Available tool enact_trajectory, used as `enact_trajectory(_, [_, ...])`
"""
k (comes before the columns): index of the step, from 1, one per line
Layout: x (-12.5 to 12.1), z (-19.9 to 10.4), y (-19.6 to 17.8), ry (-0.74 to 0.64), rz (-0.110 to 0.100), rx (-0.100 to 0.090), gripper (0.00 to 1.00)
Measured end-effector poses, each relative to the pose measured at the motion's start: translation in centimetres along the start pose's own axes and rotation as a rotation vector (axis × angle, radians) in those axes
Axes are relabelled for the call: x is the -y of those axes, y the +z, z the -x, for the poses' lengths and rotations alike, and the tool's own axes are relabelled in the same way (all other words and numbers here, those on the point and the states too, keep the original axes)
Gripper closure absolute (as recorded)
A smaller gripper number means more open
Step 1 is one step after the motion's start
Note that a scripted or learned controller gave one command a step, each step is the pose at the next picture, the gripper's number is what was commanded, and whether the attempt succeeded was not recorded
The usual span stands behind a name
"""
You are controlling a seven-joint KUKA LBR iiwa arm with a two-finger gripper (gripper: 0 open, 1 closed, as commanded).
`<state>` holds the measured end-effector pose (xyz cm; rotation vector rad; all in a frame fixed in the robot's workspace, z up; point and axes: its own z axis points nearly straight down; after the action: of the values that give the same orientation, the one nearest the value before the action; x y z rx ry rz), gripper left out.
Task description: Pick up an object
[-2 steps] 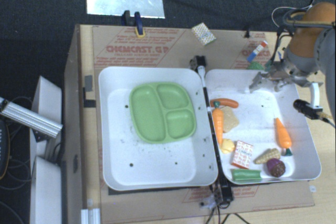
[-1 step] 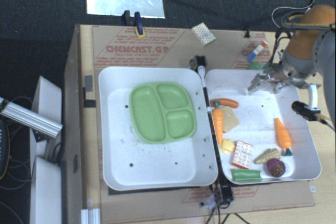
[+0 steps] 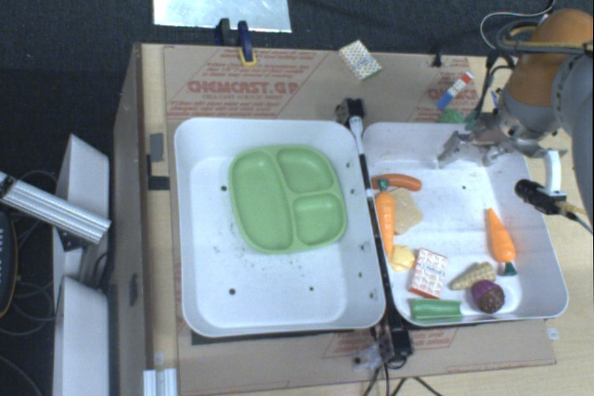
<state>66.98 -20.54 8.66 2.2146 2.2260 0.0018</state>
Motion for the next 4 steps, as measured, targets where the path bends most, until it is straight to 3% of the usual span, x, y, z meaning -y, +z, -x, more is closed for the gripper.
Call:
enact_trajectory(2, [0.0, 0.0, 0.0, 0.000, 0.000, 0.000, 0.00])
enact_trajectory(3, [-0.1, 0.0, -1.2, -0.002, 0.006, 0.003, 1.00])
enact_trajectory(4, [-0.1, 0.0, -1.1, -0.003, 0.006, 0.003, 0.00])
